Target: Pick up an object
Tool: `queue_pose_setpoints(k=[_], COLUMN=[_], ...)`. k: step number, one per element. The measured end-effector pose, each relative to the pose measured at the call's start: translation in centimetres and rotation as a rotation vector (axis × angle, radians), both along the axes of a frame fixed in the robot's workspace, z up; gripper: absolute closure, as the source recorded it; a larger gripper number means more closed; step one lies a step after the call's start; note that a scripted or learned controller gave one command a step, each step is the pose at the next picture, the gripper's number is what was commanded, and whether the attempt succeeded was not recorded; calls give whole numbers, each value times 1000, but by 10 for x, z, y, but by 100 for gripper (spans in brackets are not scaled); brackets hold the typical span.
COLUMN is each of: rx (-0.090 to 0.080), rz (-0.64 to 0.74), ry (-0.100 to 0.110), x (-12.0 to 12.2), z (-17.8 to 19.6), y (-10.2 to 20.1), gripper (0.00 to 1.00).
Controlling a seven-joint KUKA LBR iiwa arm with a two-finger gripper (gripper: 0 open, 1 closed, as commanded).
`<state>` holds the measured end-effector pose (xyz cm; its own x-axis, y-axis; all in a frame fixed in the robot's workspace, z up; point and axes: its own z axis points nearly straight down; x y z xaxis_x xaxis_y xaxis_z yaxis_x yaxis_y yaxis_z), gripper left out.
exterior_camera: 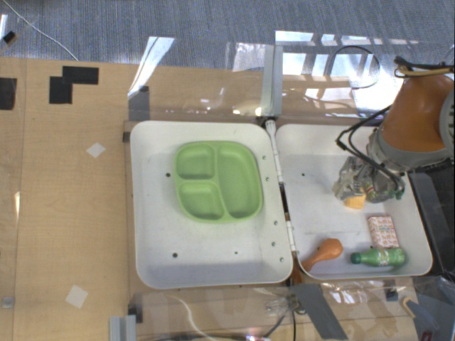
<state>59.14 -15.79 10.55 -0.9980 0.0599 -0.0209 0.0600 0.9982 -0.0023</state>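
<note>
At right of the frame, the gripper (357,189) sits low over a yellow block (355,202) in the right bin (313,212), its grasp impossible to tell.

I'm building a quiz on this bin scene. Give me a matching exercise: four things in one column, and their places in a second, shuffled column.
Things:
1. green divided plastic plate
2. green plastic bottle
3. orange drumstick-shaped toy
4. pink patterned box

Places:
A. right bin, near its front left corner
B. alone in the left bin
C. lying along the right bin's front edge
D. right bin, just above the bottle

Pairs: 1-B, 2-C, 3-A, 4-D
</note>
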Motion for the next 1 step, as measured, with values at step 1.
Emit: queue_pose_setpoints(k=[1], rx=[1], rz=[227], ry=[4], x=[-1], z=[85], y=[97], gripper=[100])
